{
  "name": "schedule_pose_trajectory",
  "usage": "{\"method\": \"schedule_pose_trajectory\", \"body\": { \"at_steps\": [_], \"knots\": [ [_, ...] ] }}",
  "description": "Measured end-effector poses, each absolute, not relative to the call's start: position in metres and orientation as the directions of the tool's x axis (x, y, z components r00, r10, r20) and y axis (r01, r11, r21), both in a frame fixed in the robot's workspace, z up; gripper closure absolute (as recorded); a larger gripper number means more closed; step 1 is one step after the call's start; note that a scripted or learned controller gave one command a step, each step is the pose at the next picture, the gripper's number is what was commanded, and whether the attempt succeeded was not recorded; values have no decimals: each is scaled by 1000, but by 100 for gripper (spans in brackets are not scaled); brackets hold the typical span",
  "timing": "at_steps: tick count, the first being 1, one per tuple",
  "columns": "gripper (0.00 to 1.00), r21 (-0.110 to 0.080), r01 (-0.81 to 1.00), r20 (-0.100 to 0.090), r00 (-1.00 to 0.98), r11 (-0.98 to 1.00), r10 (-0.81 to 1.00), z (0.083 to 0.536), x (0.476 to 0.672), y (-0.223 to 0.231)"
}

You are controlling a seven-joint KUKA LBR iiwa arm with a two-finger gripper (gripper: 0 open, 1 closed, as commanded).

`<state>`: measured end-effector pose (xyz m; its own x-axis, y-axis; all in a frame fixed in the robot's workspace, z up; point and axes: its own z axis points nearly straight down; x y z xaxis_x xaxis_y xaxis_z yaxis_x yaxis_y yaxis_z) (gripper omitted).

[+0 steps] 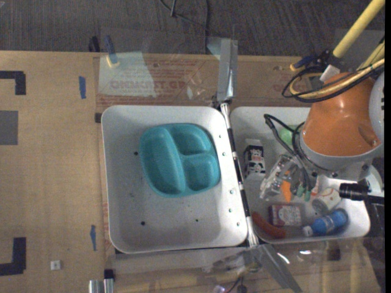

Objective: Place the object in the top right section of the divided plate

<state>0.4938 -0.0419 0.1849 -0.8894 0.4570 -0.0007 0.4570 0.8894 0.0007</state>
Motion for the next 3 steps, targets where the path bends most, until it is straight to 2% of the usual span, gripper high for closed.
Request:
{"method": "schedule_pose_trajectory", "body": {
  "at_steps": [1,2,3],
  "knots": [
    [100,3,114,-6,-993,993,114,185,516,27],
    [100,2,-101,-10,-995,995,-101,187,629,49],
    [100,2,-114,-5,-993,993,-114,186,557,24]
  ]
}}
